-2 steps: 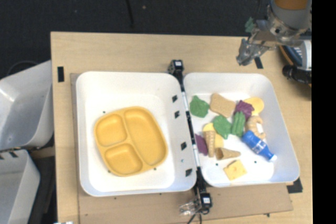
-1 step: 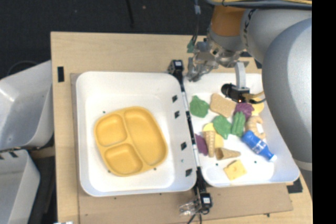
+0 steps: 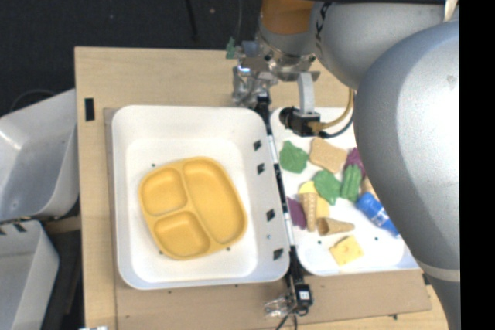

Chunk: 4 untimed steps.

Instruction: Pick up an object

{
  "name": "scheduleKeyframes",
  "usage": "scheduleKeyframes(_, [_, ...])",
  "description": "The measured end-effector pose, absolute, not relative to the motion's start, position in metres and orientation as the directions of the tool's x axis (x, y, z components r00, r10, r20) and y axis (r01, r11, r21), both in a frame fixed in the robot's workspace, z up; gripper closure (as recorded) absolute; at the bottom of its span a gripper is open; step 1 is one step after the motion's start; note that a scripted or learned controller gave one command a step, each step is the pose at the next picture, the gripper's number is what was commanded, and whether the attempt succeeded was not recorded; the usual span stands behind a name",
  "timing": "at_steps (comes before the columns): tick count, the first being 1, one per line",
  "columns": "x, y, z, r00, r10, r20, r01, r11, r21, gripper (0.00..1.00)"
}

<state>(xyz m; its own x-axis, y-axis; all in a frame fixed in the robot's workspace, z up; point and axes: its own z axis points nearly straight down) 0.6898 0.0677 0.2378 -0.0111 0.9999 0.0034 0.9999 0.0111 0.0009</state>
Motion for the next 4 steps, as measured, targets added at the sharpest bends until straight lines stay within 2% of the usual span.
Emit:
scheduleKeyframes(1, [0.638,0.015,0.195,0.004,1.0,-0.003,1.0,-0.004,-0.011,1.0])
scheduleKeyframes(2, [0.645,0.151,0.21,-0.012,1.0,0.004,1.0,0.012,-0.001,1.0])
scheduleKeyframes(3, [0.641,0.093,0.29,0.004,1.0,-0.002,1.0,-0.004,0.004,1.0])
scheduleKeyframes(4, [0.659,0.203,0.174,-0.009,1.0,-0.001,1.0,0.009,-0.011,1.0])
